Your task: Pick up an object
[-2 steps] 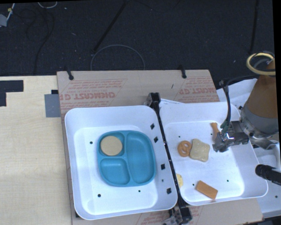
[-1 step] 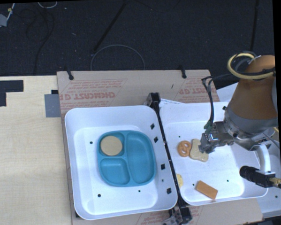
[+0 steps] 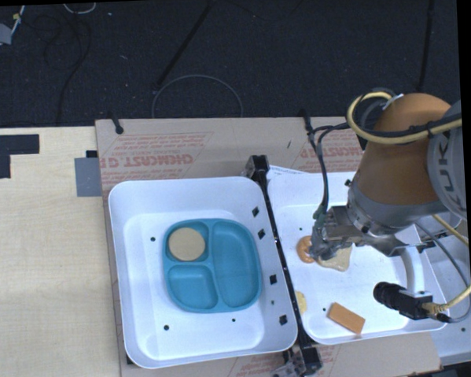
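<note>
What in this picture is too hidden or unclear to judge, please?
- Hand: its own body and the arm cover its tip.
- Orange piece and pale piece: partly under the hand, shapes unclear.
- Small pale bit: too small to name.
- Right bin: far side covered by the arm.

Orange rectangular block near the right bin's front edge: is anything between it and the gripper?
Nothing visible lies between them. The orange rectangular block sits alone on the white right bin floor, while the gripper is farther back, over a small orange round piece and a pale piece.
</note>
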